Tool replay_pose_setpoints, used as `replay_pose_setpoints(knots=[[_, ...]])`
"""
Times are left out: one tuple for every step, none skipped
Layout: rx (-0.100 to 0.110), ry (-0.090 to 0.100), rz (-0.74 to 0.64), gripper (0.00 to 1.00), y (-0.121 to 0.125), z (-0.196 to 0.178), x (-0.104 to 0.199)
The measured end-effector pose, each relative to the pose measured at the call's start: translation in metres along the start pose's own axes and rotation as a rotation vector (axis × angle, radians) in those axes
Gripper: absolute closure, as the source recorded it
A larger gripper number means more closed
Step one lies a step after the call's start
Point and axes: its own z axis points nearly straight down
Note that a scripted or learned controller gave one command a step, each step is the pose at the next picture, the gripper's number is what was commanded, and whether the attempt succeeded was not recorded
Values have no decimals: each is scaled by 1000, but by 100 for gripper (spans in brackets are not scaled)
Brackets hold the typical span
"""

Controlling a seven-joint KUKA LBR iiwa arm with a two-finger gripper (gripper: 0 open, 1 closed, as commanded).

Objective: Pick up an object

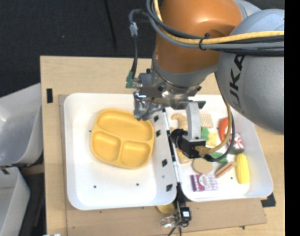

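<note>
My gripper (157, 106) hangs under the orange wrist band, above the far end of the divider between the two white bins. A yellow three-compartment plate (122, 139) lies in the left bin (81, 181), its far right edge just below the gripper. The right bin (253, 186) holds several small items: a yellow corn cob (242, 167), a red-orange piece (223, 126), a tan cracker (206, 119), a green piece (205, 132), a round tan cookie (203, 166), an orange stick (224, 169) and a purple-and-white packet (204, 182). I see nothing held in the gripper.
The big grey arm covers the right bin's far right corner. The bins rest on a light wooden bench (91, 73). A pale curved piece (177, 117) lies by the divider. A yellow thing (164, 209) peeks out below the bins' front edge.
</note>
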Motion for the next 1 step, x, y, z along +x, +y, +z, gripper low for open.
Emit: replay_pose_setpoints(knots=[[-1,0,9,100,-26,-19,-77]])
